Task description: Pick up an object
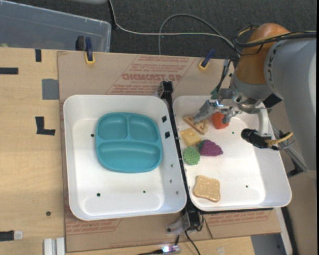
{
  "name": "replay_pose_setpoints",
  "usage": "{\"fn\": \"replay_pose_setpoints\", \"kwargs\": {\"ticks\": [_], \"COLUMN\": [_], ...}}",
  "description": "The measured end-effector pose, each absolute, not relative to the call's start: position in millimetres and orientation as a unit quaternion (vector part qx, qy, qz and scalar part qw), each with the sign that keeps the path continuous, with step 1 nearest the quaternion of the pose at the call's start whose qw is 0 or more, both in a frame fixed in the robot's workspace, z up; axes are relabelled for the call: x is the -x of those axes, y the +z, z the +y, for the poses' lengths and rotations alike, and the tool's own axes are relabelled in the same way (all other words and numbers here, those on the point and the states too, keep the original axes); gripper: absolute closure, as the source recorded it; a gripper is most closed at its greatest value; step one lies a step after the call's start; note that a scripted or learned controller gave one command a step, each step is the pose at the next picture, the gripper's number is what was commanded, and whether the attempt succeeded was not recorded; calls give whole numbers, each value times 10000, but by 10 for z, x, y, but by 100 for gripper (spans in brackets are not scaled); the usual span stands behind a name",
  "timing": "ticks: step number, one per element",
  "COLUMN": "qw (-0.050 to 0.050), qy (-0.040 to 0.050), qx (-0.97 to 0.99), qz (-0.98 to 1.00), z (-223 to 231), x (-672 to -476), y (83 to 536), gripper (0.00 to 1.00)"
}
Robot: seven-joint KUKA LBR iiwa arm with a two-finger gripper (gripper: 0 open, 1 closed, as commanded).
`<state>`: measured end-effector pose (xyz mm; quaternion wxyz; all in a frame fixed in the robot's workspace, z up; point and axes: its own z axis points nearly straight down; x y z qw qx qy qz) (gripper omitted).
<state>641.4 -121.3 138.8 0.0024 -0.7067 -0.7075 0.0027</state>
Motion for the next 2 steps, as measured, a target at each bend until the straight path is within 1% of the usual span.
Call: {"fn": "replay_pose_setpoints", "kwargs": {"ticks": [1, 2], "qw": [11, 6], "qy": [17, 6], "qx": [7064, 7060], "qz": [-7078, -7082], "z": [-1203, -1193], "x": [-6405, -6414], "y": [852, 983], "gripper": [0, 100]}}
